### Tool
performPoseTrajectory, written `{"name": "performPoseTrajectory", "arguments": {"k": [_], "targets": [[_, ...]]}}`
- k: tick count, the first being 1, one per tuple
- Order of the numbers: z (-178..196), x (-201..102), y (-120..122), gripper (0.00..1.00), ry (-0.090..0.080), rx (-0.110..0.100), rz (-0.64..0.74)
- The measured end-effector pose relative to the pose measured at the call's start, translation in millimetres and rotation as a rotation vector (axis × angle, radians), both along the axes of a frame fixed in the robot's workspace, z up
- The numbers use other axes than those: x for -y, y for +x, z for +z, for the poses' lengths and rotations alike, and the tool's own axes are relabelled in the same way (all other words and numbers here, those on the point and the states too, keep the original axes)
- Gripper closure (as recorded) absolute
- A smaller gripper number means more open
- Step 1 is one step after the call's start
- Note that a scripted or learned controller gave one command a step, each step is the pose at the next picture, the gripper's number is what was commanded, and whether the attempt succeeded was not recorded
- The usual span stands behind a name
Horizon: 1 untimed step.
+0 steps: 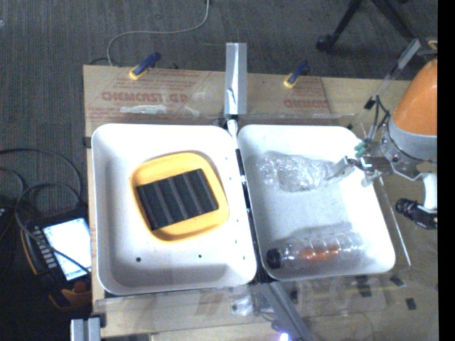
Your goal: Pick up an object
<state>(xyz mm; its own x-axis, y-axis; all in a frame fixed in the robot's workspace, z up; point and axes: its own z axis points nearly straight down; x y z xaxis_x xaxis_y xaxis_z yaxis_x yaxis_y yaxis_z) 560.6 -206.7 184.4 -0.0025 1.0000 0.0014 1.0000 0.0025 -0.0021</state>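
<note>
One arm [419, 112], mostly cut off.

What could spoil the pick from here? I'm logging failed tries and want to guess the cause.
The gripper sits at the right bin's far right rim, beside the crumpled clear wrap; thin, see-through film may slip or tear. The clear bottle lies on its side against the near wall, so it could roll, and the wall may block the fingers.
</note>
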Motion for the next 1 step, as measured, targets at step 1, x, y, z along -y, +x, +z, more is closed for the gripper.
{"name": "performPoseTrajectory", "arguments": {"k": [1], "targets": [[-93.1, -46.4, 92.8, 0.0, -0.008, 0.015, 0.123]]}}
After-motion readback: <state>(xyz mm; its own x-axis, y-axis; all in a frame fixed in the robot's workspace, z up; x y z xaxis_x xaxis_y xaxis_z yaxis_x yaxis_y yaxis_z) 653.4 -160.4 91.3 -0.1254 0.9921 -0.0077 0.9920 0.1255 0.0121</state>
